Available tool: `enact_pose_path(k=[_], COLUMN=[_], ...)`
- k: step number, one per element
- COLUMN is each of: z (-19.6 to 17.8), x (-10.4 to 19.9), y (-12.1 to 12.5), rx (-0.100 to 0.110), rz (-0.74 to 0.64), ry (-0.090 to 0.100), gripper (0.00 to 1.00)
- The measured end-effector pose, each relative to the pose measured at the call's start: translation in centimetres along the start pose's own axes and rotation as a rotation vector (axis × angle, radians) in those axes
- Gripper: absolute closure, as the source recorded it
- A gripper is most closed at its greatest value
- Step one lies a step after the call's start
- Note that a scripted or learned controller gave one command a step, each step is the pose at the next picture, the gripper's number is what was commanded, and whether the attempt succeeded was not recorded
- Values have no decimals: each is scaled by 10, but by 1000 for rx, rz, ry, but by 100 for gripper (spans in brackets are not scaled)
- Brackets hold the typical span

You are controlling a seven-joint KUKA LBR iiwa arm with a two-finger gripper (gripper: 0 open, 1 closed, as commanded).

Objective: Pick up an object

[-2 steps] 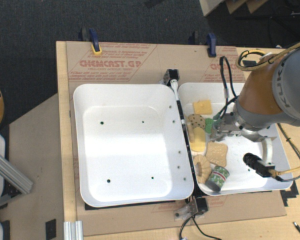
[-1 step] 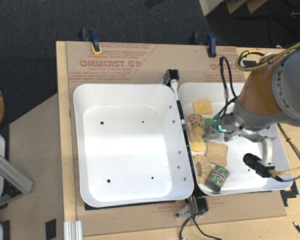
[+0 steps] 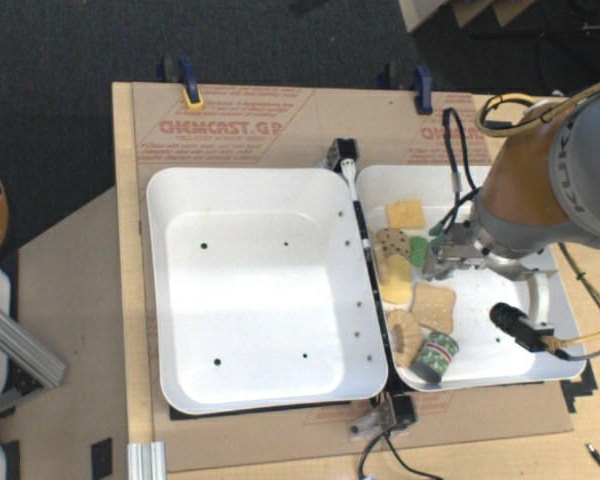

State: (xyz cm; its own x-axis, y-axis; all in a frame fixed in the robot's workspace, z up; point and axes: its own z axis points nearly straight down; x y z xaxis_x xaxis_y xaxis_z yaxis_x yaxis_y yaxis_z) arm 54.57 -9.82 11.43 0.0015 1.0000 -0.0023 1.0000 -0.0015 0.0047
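Observation:
The right bin point(image 3: 485, 368) holds several small things along its left side. A yellow block point(image 3: 405, 214) lies at the back, with a brown speckled piece point(image 3: 390, 240) and a small green thing point(image 3: 419, 252) just in front of it. Further forward are a pale yellow piece point(image 3: 395, 284), a tan square slab point(image 3: 435, 308), a tan lump point(image 3: 405, 334) and a green can point(image 3: 437, 357) on its side. My gripper point(image 3: 441, 259) is low in this bin, right beside the green thing and just behind the tan slab. The wrist hides its tips.
The left bin point(image 3: 170, 268) is a wide white tray with a few dark dots on its floor. The two bins share a wall point(image 3: 365, 258). The arm point(image 3: 540, 183) covers the right bin's back right part. Clamps point(image 3: 190, 86) hold the board's far edge.

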Motion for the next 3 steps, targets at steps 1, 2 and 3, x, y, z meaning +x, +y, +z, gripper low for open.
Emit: enact_pose_path(k=[1,2,3], z=[0,-76,-70], x=[0,54,50], y=[0,70,65], rx=[1,-9,4], rz=[0,-10,-3], ry=[0,2,2], gripper=[0,0,0])
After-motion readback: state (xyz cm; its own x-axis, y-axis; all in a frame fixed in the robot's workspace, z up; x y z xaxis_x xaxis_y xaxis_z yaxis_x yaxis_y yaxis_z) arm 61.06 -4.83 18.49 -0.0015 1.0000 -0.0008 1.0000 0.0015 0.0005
